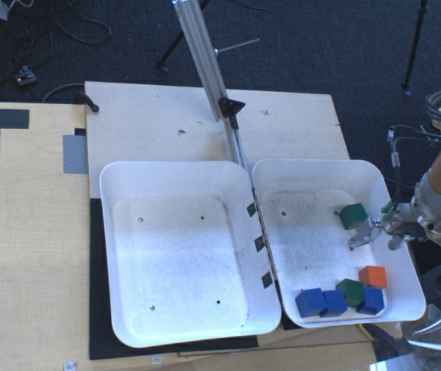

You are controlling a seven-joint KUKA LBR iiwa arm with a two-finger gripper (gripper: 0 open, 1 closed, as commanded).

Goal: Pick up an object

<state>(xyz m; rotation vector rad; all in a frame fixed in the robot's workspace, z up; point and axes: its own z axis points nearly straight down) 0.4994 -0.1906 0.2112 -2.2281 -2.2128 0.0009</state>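
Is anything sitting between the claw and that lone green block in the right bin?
Nothing visible does. The claw hovers just beside the green block, with bare bin floor between them. The other blocks cluster at the right bin's near edge, well off that path.

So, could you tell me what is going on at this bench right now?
A robot arm reaches in from the right over the right bin, its tool low beside a green block near the bin's right side. Nothing is visibly between its fingers. More blocks cluster at the bin's near edge: three blue ones, an orange one and another green one.
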